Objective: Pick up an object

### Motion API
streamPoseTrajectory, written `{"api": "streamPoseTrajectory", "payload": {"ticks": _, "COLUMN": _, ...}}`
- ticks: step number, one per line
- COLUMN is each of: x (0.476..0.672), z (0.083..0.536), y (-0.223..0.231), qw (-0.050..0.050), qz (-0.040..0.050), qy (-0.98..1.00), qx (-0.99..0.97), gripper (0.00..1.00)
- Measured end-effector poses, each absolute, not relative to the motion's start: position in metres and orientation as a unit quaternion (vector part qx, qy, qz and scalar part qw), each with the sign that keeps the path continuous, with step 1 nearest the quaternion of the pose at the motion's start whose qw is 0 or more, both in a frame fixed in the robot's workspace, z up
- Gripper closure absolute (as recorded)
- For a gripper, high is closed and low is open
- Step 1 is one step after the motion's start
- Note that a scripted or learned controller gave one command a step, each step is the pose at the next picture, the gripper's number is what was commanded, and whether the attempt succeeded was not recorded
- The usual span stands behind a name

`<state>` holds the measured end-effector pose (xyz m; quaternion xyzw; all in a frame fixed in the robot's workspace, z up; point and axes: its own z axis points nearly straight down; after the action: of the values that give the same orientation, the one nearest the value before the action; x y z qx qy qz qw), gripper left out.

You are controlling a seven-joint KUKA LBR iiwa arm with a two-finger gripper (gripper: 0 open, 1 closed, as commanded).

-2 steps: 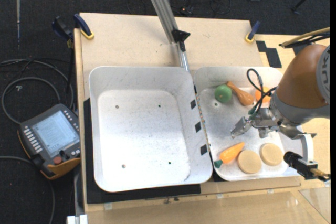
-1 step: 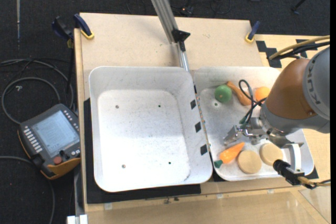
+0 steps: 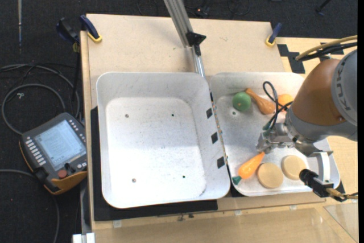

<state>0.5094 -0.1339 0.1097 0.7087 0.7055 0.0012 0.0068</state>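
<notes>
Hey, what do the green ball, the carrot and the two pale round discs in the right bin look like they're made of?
Small green ball: probably smooth plastic, judging by its even colour and faint sheen. Orange carrot with a green tip: likely moulded toy plastic, uniformly coloured and glossy. Two pale tan round discs: matte, possibly wood or plastic toy food; the view leaves it open. Shallow white right bin: hard plastic, scuffed and speckled.

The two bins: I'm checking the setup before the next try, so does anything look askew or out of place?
All the objects sit in the right bin: a green ball, a carrot and two tan discs. The left bin lies tilted, its right rim overlapping the right bin. Nothing looks spilled or broken.
</notes>
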Motion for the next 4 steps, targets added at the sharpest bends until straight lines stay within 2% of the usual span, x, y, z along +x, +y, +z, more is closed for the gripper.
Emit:
{"api": "streamPoseTrajectory", "payload": {"ticks": 1, "x": 0.509, "z": 0.153, "y": -0.132, "qw": 0.003, "qz": 0.0013, "qy": 0.708, "qx": 0.706, "gripper": 1.00}}
{"api": "streamPoseTrajectory", "payload": {"ticks": 3, "x": 0.519, "z": 0.235, "y": -0.132, "qw": 0.003, "qz": 0.0012, "qy": 0.708, "qx": 0.706, "gripper": 1.00}}
{"api": "streamPoseTrajectory", "payload": {"ticks": 4, "x": 0.536, "z": 0.245, "y": -0.082, "qw": 0.001, "qz": 0.0013, "qy": 0.710, "qx": 0.704, "gripper": 1.00}}
